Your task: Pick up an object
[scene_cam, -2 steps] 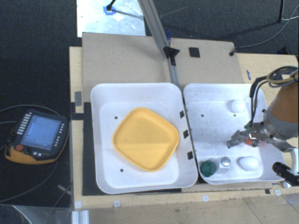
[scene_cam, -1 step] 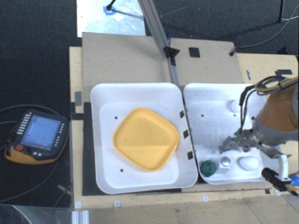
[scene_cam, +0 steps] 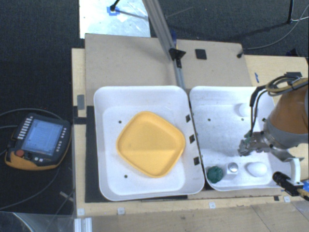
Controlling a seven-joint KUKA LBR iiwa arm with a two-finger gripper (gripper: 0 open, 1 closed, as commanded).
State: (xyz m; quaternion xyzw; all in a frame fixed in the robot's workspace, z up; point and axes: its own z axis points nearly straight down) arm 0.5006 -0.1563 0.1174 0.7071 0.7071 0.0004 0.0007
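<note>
A yellow square plate (scene_cam: pixel 151 143) lies in the left bin (scene_cam: pixel 108 105). In the right bin (scene_cam: pixel 212 105) a dark green ball (scene_cam: pixel 215 173), a small silver cap-like piece (scene_cam: pixel 232 167) and a white egg-shaped object (scene_cam: pixel 256 168) sit in a row near the front wall. Another small white object (scene_cam: pixel 241 109) rests toward the back right. My gripper (scene_cam: pixel 246 146) hangs low over the right bin, just above and behind the silver piece and the white egg. Nothing shows between its fingers.
The arm's orange band and grey wrist (scene_cam: pixel 289 122) cover the right bin's right side. A teach pendant (scene_cam: pixel 37 140) lies on the floor to the left. A metal pole (scene_cam: pixel 161 25) slants over the cardboard behind the bins.
</note>
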